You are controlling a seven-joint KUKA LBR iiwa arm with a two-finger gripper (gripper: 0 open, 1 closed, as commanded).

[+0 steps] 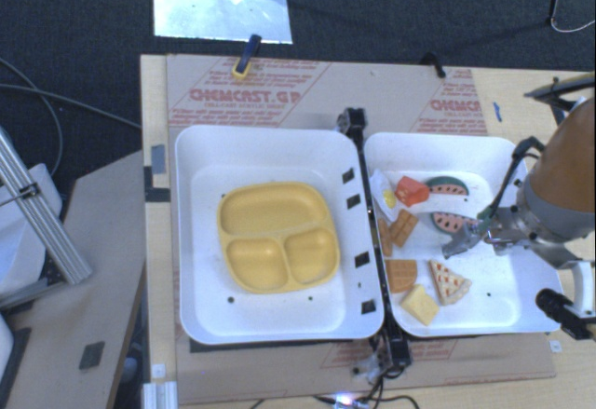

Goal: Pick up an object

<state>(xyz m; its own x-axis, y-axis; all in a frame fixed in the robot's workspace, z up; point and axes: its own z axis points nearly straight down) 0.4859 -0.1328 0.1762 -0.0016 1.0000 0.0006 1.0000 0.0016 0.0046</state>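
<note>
I see the pincer [463, 239] low in the right bin [498, 309], at a watermelon slice [450, 221]. I cannot tell its state. The yellow tray [277, 235] sits in the left bin [200, 211].

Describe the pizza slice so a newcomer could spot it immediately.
Look in the right bin, the one with the toy food. Near its front edge lies the pizza slice, a small triangle with red checks, right of the plain yellow cheese block.

arm [570, 176]: rounded orange band | grey metal wrist | thin black cable looping along it | dark fittings
</note>
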